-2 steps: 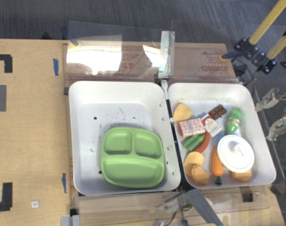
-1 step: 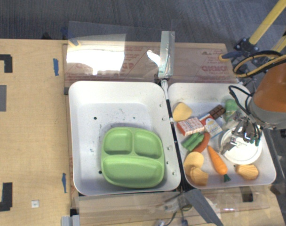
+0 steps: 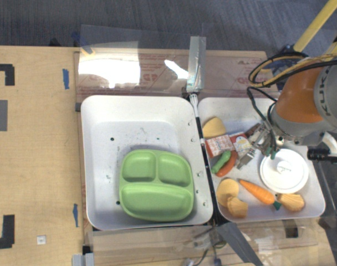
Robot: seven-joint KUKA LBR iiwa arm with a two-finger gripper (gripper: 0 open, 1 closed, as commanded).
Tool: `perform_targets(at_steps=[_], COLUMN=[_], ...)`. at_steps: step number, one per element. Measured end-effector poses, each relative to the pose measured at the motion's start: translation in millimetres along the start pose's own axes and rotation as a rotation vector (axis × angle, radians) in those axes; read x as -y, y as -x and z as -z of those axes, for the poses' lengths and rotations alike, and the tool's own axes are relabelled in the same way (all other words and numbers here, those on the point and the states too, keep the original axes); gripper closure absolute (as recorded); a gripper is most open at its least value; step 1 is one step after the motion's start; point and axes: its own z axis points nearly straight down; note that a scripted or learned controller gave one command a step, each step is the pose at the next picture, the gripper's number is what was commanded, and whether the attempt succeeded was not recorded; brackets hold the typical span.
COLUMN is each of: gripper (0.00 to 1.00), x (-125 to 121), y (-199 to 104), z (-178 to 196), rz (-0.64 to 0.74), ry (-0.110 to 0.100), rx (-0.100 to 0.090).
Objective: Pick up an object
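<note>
My gripper (image 3: 247, 147) hangs low over the middle of the right bin (image 3: 318, 204), reaching in from the right. It is open, its fingers (image 3: 245, 159) spread on either side of the right end of a red and white packet (image 3: 220, 144). Nothing is lifted. Just below the packet lies a green and red chili pepper (image 3: 224, 163). A tan bread-like piece (image 3: 214, 127) sits at the bin's back left. An orange carrot (image 3: 258, 192) lies towards the front. A white round lid (image 3: 284, 170) rests under the arm's wrist.
The left bin (image 3: 96, 126) holds a green divided plate (image 3: 156, 185) at its front. Two tan pieces (image 3: 233, 197) lie in the right bin's front left corner, and another tan piece (image 3: 291, 202) lies at the front right. A divider (image 3: 199, 143) separates the bins.
</note>
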Motion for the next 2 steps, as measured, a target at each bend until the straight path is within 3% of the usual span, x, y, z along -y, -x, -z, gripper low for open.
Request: perform_targets(at_steps=[1, 2], gripper=[0.0, 0.0], x=[18.7, 26.3], y=[-95.2, -99.2], z=[1.7, 2.1], rz=[-0.068, 0.01], ry=[-0.002, 0.002], rx=[-0.004, 0.003])
